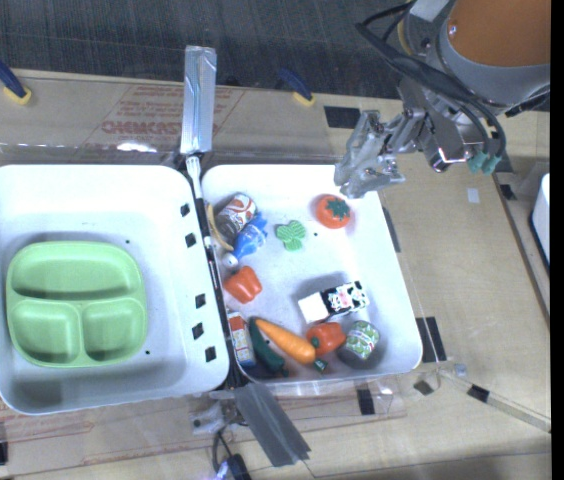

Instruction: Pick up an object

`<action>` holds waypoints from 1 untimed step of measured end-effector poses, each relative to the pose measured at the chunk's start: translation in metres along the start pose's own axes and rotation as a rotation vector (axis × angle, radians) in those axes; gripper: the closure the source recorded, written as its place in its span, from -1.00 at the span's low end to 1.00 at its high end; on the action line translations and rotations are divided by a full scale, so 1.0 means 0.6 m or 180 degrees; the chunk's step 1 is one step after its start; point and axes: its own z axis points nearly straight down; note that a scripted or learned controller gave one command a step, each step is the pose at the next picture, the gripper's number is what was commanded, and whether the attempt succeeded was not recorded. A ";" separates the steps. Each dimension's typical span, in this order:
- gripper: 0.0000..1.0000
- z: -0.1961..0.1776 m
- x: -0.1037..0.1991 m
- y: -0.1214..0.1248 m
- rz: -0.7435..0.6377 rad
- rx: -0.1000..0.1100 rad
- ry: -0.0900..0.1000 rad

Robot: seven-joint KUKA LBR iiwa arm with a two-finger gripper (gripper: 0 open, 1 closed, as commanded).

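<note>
The robot's grey metal pincer (360, 176) hangs over the top right corner of the right white plastic bin (394, 258). Its fingers point down and left. Nothing can be seen between them, so it holds nothing. How far apart the fingers are, I cannot tell.

The closest toy is the round red plastic tomato with a green top (333, 211). It sits in the right bin, just beside the pincer tip and a bit lower in the picture. A small green leafy toy (291, 233) lies near it, to the left.

What could go wrong? I think the tomato is round and smooth, so it may roll or pop out when the fingers squeeze it. It also lies near the bin's wall, so a finger could bump the rim on the way down.

Lower in the bin, the orange toy carrot (284, 341), the red pepper toy (327, 337) and the small black and white box (345, 298) are crowded together. Reaching there might grab two toys, or none.

The green plastic tray with three parts (77, 303) sits in the left white bin (2, 198).
</note>
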 end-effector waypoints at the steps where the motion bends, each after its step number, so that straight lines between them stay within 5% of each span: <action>1: 1.00 -0.004 -0.087 0.053 -0.0621 -0.0003 0.0000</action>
